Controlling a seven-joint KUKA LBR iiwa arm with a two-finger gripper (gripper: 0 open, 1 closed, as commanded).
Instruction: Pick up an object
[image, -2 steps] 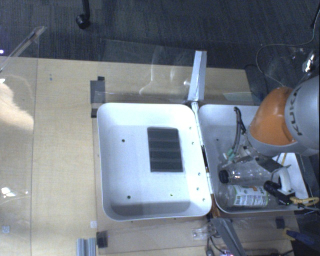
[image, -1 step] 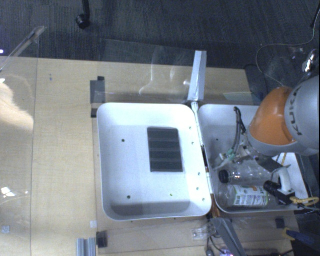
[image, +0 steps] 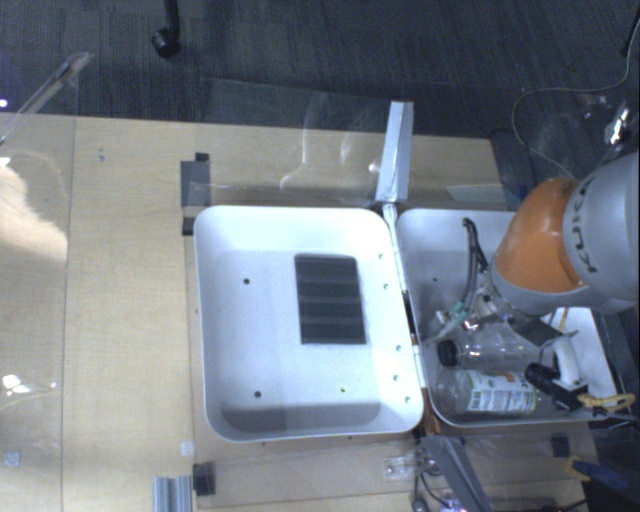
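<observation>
Clear plastic makes up the nearest item, a labelled bottle (image: 492, 396) lying on its side along the 6 o'clock wall of the right bin (image: 432, 262), its white-and-green label turned upward. Just beyond it, toward 12 o'clock, lies a second clear bottle (image: 492, 346), also on its side, with its black cap (image: 447, 352) pointing to 9 o'clock. The two bottles are close together, though whether they touch cannot be told. The hand (image: 466, 318) sits low in the same bin, directly at the 12 o'clock side of the capped bottle near its neck. Whether the hand is apart or together cannot be told, and nothing is seen held in it. The grey arm with its orange band (image: 535, 250) rises from the hand toward 2 o'clock. At 9 o'clock from all this, the left bin (image: 245, 385) holds a dark grey ribbed rectangle (image: 329, 299) lying flat at its centre, well apart from every wall. Both bins rest on the pale wooden tabletop (image: 120, 350). At the far edge, a grey metal strip (image: 396, 150) stands at 12 o'clock from the seam between the bins.
</observation>
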